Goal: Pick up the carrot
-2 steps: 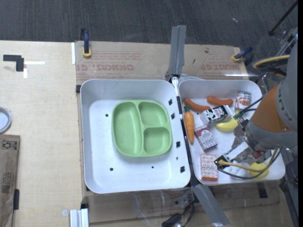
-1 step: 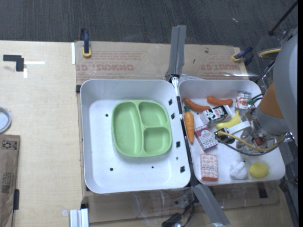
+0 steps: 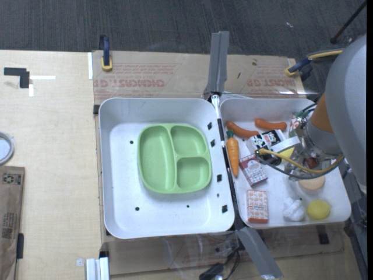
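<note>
Two white bins sit on a wooden bench. The carrot (image 3: 233, 154) lies against the right bin's left wall (image 3: 224, 156), so a grab could snag there. The gripper (image 3: 303, 156) hovers to its right, finger state unclear.

Bulky grey arm (image 3: 349, 92), orange wrist band (image 3: 320, 118), yellow cables (image 3: 285, 163)

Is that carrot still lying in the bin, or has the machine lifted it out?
Still in. The carrot lies flat along the left wall of the right bin, beside the small cartons, apart from the arm.
</note>
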